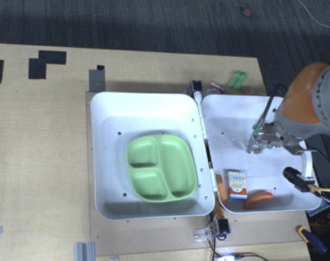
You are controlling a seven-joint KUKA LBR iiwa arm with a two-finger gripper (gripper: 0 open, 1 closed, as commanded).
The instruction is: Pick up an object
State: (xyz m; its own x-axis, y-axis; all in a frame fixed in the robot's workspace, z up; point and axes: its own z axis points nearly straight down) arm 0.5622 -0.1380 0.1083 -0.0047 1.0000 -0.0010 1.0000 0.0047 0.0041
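While end effector [258,144] grip unreadable | carton [237,185] long axis up-down | sausage [259,199] lies sideways, slightly tilted

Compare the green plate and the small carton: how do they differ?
The plate is far bigger than the carton. The plate is plain green with three compartments; the carton is white and orange with print. The plate lies in the left bin, the carton in the right bin. Both lie untouched.

We count two white bins — the left bin [102,145] and the right bin [230,113]. In the left we see one green tray [162,167] with three compartments; in the right, one carton [237,184] and one orange piece [258,198].
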